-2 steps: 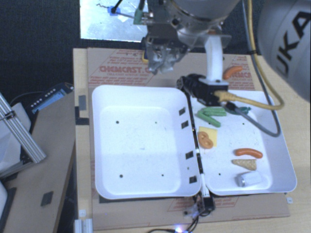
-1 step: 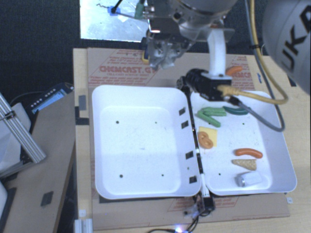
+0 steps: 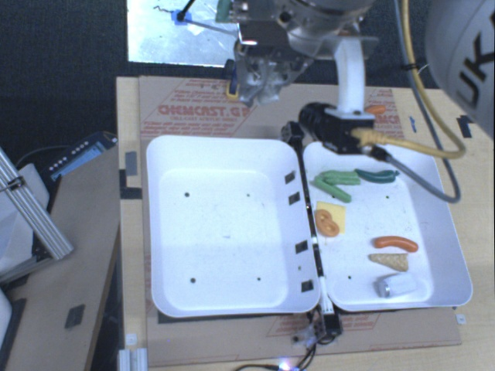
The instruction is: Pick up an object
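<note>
Above the bench's far edge hangs the gripper (image 3: pixel 251 83), clear of both bins; whether it's wide or narrow, I cannot tell. In the right bin (image 3: pixel 445 280): green beans (image 3: pixel 337 182) by the far edge, sausage (image 3: pixel 396 243) mid-right, orange slice (image 3: pixel 327 222) at the left wall.

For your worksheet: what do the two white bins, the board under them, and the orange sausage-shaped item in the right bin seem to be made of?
White bins: likely thin moulded plastic, smooth and slightly glossy, with rounded corners and raised rims.
Board: looks like cardboard or paper-masked sheet, matte tan with red printed lettering.
Orange sausage-shaped item: probably toy plastic or rubber, with a uniform colour and a faint sheen; too small to be sure.
</note>
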